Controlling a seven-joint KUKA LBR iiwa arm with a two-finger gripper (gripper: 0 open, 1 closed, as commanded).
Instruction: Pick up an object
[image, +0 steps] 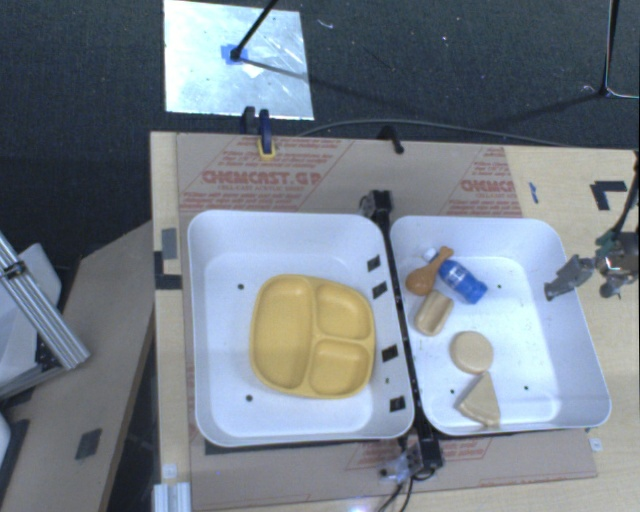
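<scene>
The right bin holds several small objects. A blue bottle with a white cap lies near its back left. Beside it are a tan wooden spoon-like piece and a beige cylinder. Nearer the front lie a round beige disc and a beige wedge. My gripper hangs at the right rim of this bin, well to the right of the objects, with nothing seen in it.
The left bin carries a yellow divided plate. Black clips join the two bins along the middle divider. A cable runs across the cardboard behind the bins. A metal frame stands at the far left.
</scene>
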